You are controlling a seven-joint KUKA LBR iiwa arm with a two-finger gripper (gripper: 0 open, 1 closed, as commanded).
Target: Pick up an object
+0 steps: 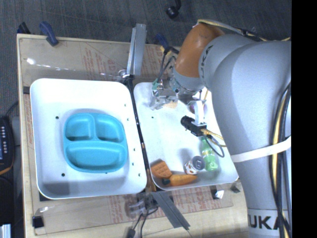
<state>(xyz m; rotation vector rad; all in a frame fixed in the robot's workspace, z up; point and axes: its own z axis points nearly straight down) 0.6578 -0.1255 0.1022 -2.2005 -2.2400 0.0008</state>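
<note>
You had the tool [161, 97] low over the right bin [163, 138], in its 11 o'clock corner, close to the rim. You could not tell from this view whether it was released or clenched, and you saw nothing held in it. The arm [247, 83] came in from 3 o'clock and covered much of that bin's 3 o'clock side.

The things you could have picked lay well apart from the tool, all toward the bin's 6 o'clock edge. A carrot [181, 180] lay flat along that edge. A brown piece [159, 169] sat just beside it at the carrot's 10 o'clock, touching or nearly so. A can [195, 163] lay just at the carrot's 1 o'clock, and a green bottle [210, 160] lay against the can's 3 o'clock side, near the 5 o'clock corner.

In the left bin [44, 133] you had a blue plate [95, 143] with three compartments, resting near the middle. Both bins sat side by side on the tabletop [74, 53].
</note>
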